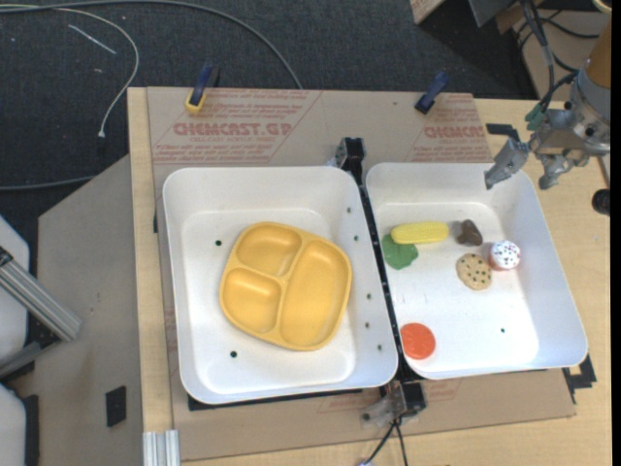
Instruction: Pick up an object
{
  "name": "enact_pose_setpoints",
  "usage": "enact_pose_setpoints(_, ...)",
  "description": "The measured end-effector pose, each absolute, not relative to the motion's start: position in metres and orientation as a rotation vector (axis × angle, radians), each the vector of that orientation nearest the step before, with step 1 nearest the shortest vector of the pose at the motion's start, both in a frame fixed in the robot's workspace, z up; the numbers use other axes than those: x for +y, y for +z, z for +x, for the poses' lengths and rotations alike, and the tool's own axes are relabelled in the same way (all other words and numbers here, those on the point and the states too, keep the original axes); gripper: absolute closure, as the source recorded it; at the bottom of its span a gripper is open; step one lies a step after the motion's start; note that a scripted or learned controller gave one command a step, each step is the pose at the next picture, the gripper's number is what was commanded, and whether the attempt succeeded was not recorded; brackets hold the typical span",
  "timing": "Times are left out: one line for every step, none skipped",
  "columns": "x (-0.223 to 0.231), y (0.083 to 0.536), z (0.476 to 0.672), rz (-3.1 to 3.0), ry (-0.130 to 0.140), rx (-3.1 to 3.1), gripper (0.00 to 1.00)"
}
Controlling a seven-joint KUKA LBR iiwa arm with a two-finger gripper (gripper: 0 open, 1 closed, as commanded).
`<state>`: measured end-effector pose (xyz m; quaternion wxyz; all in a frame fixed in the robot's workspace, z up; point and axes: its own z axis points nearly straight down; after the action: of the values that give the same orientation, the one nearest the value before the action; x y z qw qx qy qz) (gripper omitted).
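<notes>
Brown worktop (pixel 291 115): cardboard-covered surface printed with red lettering, carrying both bins; two blue clamps sit on its far edge at 12 o'clock.
Left white shallow plastic bin (pixel 184 260): lies at 9 o'clock of the scene, touching the right bin along a black centre strip.
Right white shallow plastic bin (pixel 543 299): lies at 3 o'clock of the scene and holds all the small items.
Yellow three-compartment plastic plate (pixel 286 284): rests flat in the middle of the left bin, slightly turned.
Grey arm with claw (pixel 532 158): reaches in at 2 o'clock; the claw hangs over the far right rim of the right bin with its two fingers spread apart and nothing between them.
Yellow oblong toy (pixel 419 232): lies in the right bin at its 10 o'clock, long side running left to right.
Green flat toy (pixel 399 252): just beside the yellow oblong toy, at its 7 o'clock, near the bin's left wall.
Orange round disc (pixel 417 340): lies at 7 o'clock of the right bin, well apart from the others.
Tan speckled cookie toy (pixel 474 272): near the bin's centre.
White dotted ball (pixel 505 254): just beside the cookie at its 2 o'clock.
Brown small lump (pixel 470 231): just at 3 o'clock of the yellow oblong toy.
</notes>
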<state>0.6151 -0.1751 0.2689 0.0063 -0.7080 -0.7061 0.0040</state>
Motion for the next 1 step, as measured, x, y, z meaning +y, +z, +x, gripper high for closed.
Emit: enact_pose_setpoints(-0.1743,0.2772,0.6171,-2.22,0.0,-2.221,0.0)
